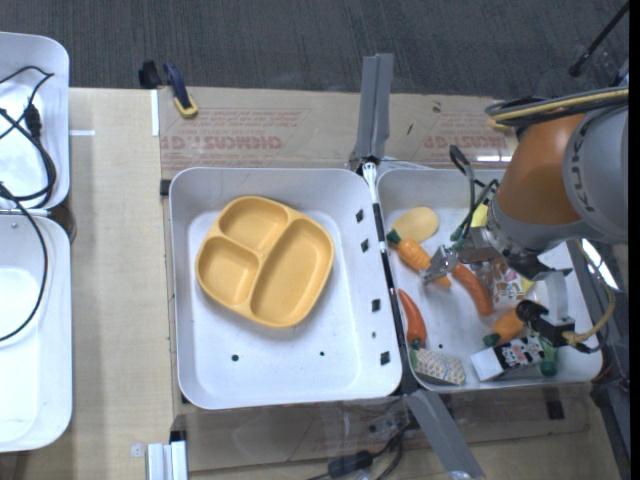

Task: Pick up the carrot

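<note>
Carrot (411,253), orange with a green top, lies in the right bin (585,368) near its left wall, just below a pale yellow potato-shaped piece (416,224). My gripper (437,270) hangs at the carrot's lower end, its metal fingers parted, nothing clearly held between them. A red chili (412,317) lies below. The left bin (190,298) holds a yellow divided plate (264,260).

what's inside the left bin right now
Inside the left bin lies a yellow plate with three compartments and nothing on it. The bin floor under the plate is covered.
</note>
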Available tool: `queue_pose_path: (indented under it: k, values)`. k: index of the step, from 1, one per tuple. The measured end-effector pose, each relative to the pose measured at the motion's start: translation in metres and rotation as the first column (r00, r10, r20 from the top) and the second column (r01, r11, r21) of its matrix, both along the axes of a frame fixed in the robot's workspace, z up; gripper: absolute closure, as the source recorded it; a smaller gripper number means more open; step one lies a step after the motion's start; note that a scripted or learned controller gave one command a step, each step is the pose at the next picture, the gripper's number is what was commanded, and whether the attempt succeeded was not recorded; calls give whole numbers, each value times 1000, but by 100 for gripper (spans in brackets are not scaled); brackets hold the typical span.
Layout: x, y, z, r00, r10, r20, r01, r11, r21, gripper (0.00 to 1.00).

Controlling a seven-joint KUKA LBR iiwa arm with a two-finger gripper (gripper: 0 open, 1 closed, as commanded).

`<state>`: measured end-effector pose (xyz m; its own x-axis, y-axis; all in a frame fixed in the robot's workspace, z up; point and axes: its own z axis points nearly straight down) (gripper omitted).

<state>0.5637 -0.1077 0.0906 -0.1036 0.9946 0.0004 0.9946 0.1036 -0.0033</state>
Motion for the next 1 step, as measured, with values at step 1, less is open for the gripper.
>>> queue_pose_path:
  k: [1]
  values:
    - [0, -1, 9, 1000, -4, 0, 4, 1000, 0, 100]
